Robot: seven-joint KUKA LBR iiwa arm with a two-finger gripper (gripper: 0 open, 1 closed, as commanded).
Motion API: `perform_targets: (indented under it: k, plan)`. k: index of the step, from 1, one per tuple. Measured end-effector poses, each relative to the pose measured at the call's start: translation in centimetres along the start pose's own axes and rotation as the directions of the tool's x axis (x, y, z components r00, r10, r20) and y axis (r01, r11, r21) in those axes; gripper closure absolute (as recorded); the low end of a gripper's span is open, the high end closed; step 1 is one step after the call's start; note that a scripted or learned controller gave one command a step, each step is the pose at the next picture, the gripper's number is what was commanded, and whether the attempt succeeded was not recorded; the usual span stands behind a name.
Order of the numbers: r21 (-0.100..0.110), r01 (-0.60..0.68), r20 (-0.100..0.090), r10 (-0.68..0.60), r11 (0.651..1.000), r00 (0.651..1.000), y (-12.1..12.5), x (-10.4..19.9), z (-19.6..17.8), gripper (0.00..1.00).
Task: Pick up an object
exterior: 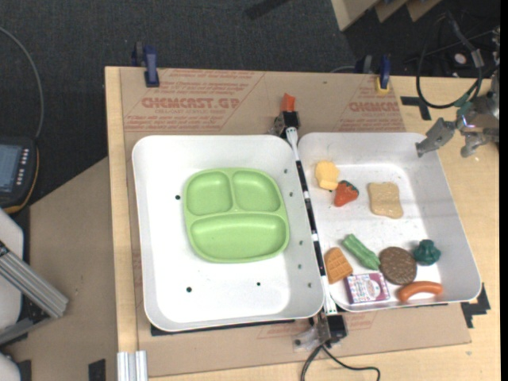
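White plastic forms the two shallow bins that sit side by side on the bench (238,94), which is covered by a printed brown board.

Camera view. The left bin (159,276) holds a green divided plate (236,214) with three compartments, its long axis running across the bin. The right bin (452,213) holds the toy food items; places below are given relative to the green plate.

- To the plate's right, nearest the shared bin wall: a yellow piece (326,173), a red strawberry (345,193) touching its lower right side, and beyond them a tan slice of bread (386,199), roughly upright, long axis running up and down the bin.
- To the plate's lower right: an orange waffle-textured piece (337,265) and a green pod (360,251), elongated, long axis slanting from upper left to lower right.
- Beyond the pod: a round brown patty (398,265), a dark green broccoli (427,252) and an orange-red sausage (419,291), long axis nearly horizontal, slightly curved.
- A small pink-and-white carton (367,288) lies flat, just below the pod.

The gripper (464,133) hangs at the far right corner of the right bin, well right of the plate and apart from all items. Its jaws appear spread and hold nothing.
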State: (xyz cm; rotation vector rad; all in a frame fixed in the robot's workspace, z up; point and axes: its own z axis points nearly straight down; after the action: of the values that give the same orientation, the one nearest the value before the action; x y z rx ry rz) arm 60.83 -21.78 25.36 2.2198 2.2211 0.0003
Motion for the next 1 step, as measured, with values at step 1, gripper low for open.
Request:
perform_targets:
  k: [1]
  plan:
    - [0.013, 0.006, -0.008, -0.006, 1.0, 1.0, -2.59, 7.84, 10.82, 0.0]
